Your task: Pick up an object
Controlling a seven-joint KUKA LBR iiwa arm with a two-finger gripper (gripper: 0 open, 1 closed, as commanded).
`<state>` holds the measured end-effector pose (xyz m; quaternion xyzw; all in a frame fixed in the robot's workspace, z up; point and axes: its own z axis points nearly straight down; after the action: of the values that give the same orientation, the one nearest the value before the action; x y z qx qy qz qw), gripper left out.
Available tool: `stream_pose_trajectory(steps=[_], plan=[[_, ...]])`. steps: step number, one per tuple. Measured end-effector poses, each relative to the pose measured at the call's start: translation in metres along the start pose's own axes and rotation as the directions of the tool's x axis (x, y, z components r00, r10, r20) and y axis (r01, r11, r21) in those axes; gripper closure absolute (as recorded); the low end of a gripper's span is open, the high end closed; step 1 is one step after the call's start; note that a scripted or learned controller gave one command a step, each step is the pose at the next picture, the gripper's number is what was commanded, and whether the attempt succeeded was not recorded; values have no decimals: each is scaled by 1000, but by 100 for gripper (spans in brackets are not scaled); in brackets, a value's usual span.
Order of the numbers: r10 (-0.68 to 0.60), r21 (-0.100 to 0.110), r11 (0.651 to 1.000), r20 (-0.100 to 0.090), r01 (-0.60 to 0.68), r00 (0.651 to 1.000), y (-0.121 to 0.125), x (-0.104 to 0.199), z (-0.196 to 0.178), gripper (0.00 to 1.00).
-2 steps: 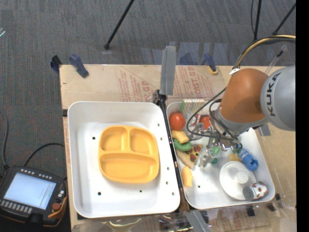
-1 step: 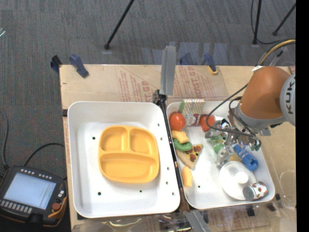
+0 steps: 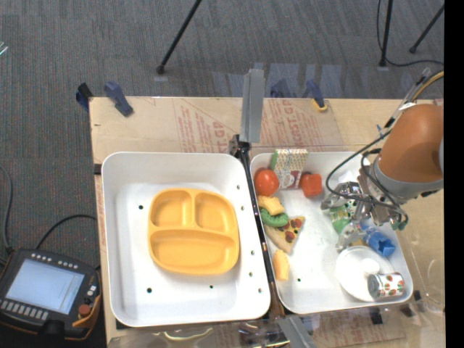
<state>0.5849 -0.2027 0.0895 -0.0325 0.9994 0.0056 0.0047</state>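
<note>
Before you, two white bins sit side by side on the bench. The left bin (image 3: 116,216) holds a yellow divided plate (image 3: 193,232) at frame centre. In the right bin (image 3: 319,303), a tomato (image 3: 266,182), small carton (image 3: 290,167) and pizza slice (image 3: 289,232) crowd the upper left, a white bowl (image 3: 357,270) and patterned cup (image 3: 385,286) the lower right. The gripper (image 3: 353,216) hangs over a green object (image 3: 339,221) beside a blue piece (image 3: 382,242).
</note>
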Motion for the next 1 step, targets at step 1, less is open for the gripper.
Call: stream_pose_trajectory(steps=[1], plan=[[-30,6,1000,-3,30,1000,0,2,1,0]])
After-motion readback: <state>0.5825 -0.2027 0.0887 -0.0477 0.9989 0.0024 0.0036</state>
